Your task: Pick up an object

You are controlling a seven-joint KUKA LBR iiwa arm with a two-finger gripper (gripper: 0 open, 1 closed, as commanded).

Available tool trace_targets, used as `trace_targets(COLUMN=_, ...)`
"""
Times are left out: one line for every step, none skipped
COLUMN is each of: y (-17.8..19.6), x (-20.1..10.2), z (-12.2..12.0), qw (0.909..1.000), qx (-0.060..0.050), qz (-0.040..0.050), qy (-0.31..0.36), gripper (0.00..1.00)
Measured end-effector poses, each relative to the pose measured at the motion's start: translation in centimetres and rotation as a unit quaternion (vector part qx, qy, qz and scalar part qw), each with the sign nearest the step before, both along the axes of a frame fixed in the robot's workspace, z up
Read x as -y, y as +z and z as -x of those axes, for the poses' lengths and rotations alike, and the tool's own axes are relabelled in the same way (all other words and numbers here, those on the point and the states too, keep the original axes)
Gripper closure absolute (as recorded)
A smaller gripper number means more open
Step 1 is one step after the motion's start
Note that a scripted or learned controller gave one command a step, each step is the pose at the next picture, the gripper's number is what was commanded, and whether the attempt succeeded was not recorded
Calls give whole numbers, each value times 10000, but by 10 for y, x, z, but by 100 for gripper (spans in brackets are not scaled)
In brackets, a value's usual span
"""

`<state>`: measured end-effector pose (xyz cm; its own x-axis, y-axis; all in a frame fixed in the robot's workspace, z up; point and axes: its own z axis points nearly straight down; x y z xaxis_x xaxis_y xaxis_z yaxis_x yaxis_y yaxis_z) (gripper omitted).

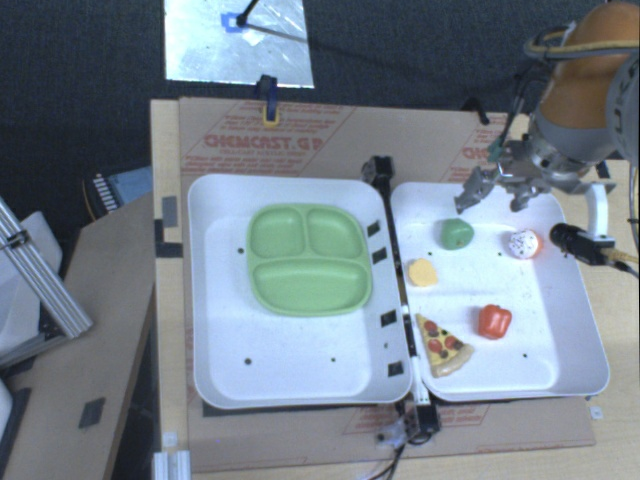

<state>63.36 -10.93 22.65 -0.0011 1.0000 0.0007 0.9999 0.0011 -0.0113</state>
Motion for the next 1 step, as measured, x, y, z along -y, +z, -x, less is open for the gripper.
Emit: trace_targets(y=8, x=0, z=-2, qw=10000, qx=63, qz=6, qy=10, gripper=0)
